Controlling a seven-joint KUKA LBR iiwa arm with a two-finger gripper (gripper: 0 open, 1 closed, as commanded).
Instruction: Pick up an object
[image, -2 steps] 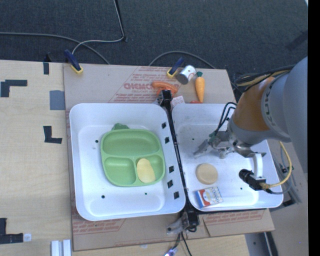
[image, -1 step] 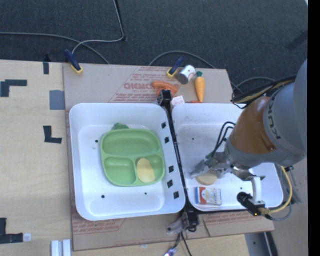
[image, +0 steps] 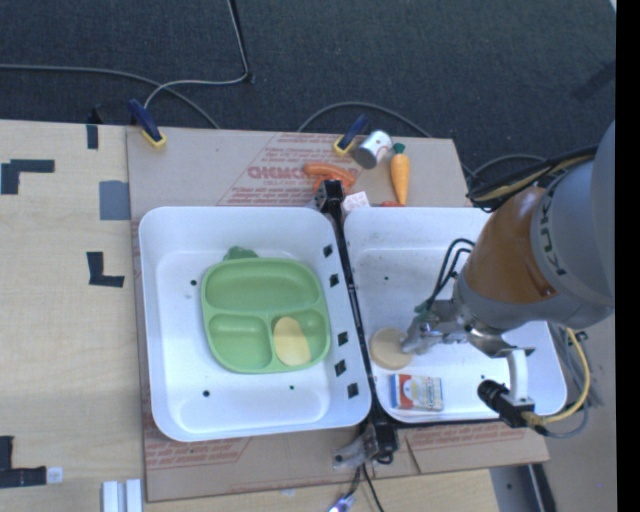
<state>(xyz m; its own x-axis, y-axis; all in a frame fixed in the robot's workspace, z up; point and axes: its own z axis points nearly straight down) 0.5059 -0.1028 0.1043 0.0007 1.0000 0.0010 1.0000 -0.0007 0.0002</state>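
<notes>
In the right bin (image: 400, 240) a round tan disc (image: 386, 349) lies near the left wall, and a small white packet with red and blue print (image: 417, 392) lies just in front of it. My gripper (image: 418, 338) is low in this bin, at the disc's right edge, touching or nearly touching it. The grey arm with its orange band (image: 510, 262) covers the bin's right half. In the left bin a green divided tray (image: 262, 285) holds a pale yellow piece (image: 292, 342) in its front right compartment.
Behind the bins, on the cardboard, lie a toy carrot (image: 399, 175), an orange piece (image: 330, 172), a small white can (image: 374, 148) and blue-yellow clamps (image: 146, 121). Black clips line the wall between the bins (image: 345, 290). Cables run at the right and front edges.
</notes>
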